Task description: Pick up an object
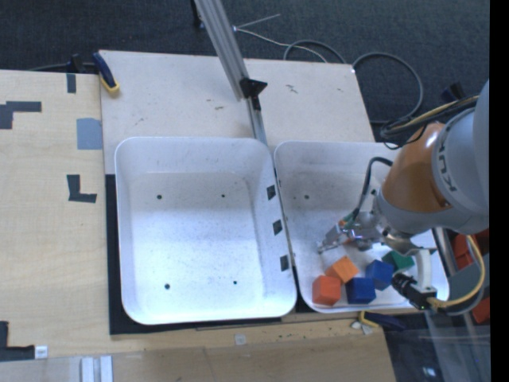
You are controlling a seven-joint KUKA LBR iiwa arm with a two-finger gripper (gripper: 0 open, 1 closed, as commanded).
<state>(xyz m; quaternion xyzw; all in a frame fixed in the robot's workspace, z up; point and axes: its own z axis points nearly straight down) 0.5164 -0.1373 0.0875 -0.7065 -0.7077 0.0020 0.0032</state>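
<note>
Claw (338, 237) hanging low in the right bin (318, 161), over its near half, tips pointing toward the left. Metal fingers (328, 243) showing as a small silver cluster; how far they are parted I cannot tell, and nothing is visibly sitting between them. Arm (433, 173) reaching in from the right, orange band above the wrist covering the bin's right side.

Blocks are bunching in the near right corner of that bin, just below the claw. Orange block (345, 269) lying closest to the tips, near but apparently not touching. Red block (326, 290) sitting just left and nearer the front wall. Two blue blocks: one (361, 290) beside the red, the other (380, 273) just right of the orange. Green block (398, 259) showing partly at the wrist's edge.

Left bin (131, 213) lying alongside, its wall touching the right bin's. A slanted metal rail (227, 38) is running down toward the gap between them.
</note>
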